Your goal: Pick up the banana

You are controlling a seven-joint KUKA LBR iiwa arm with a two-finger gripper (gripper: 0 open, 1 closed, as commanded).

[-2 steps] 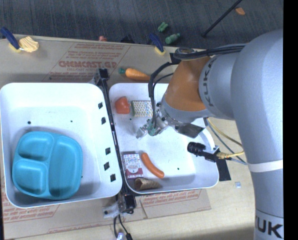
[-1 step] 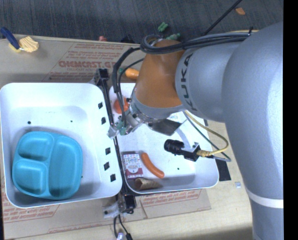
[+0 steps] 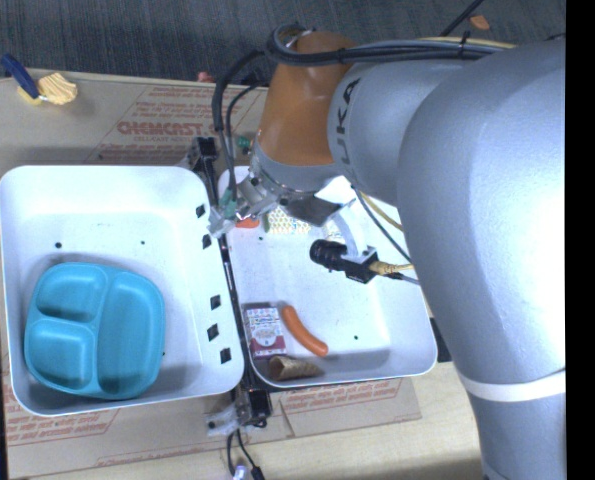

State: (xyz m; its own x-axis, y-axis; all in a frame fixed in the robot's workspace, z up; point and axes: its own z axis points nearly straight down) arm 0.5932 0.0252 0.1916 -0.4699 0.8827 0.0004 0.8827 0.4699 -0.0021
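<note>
Roughly, as it stands:
arm: grey arm with orange band comes in from the right of the frame, wrist over the upper left corner of the right bin
gripper: gripper low at upper centre of the frame, close to the wall between the bins; cannot tell its state, hidden under the wrist
banana: can't pick it out for sure; a pale yellowish patch sits just beside the gripper at the top of the right bin, mostly covered by the arm, may be it
right bin, lower part: small red packet, orange carrot-like piece just beside it, brown piece at the lower wall
left bin: left bin holds blue divided tray at lower left of the frame
worktop: cardboard-covered worktop, small yellow and blue item at upper left of the frame
progress: looks like the reach or grasp stage; nothing seen held, lift not yet done
left to do: secure the banana, raise it clear of the bin
</note>
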